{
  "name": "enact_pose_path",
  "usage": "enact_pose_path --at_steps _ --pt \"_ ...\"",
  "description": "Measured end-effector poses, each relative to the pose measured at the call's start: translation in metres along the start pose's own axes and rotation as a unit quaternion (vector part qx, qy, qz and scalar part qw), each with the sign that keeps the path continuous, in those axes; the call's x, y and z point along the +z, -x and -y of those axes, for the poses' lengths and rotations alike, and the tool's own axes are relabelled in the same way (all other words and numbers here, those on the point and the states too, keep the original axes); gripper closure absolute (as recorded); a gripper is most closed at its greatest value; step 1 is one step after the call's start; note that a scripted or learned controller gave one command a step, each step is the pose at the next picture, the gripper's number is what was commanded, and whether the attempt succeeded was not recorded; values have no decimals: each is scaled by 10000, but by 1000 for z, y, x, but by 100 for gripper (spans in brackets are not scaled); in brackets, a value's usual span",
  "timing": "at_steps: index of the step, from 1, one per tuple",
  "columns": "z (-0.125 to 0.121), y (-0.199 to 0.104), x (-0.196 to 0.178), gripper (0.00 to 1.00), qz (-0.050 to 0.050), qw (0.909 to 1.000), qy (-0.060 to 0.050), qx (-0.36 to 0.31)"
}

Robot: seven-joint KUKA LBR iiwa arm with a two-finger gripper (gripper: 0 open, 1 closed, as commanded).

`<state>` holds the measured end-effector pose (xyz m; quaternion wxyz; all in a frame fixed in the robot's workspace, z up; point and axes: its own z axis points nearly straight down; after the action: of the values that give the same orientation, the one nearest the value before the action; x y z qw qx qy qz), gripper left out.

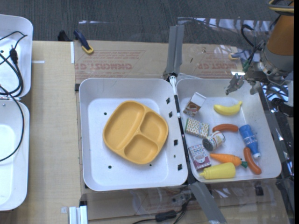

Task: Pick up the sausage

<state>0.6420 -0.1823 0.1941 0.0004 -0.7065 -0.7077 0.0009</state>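
Note:
Two reddish sausages lie in the right bin point(275, 169): one sausage point(225, 127) near the middle, and another sausage point(252, 161) at the front right, beside a carrot point(226, 158). My gripper point(243, 86) hangs over the bin's back right corner, above and behind the banana point(228, 108). Its fingers stand apart with nothing between them, well away from both sausages.
Also in the right bin are a blue bottle point(249, 140), a yellow squeeze bottle point(218, 171), a small can point(214, 141) and three small boxes point(196, 128). The left bin point(88, 139) holds a yellow divided plate point(135, 132). Cables trail at the far left.

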Motion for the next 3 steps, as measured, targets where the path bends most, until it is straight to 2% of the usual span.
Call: enact_pose_path --at_steps 1,2,3 --pt "38 3 95 0 -4 9998 -7 211" --pt "83 -12 103 0 -4 9997 0 259" --pt "83 -11 94 100 -2 9996 4 281"
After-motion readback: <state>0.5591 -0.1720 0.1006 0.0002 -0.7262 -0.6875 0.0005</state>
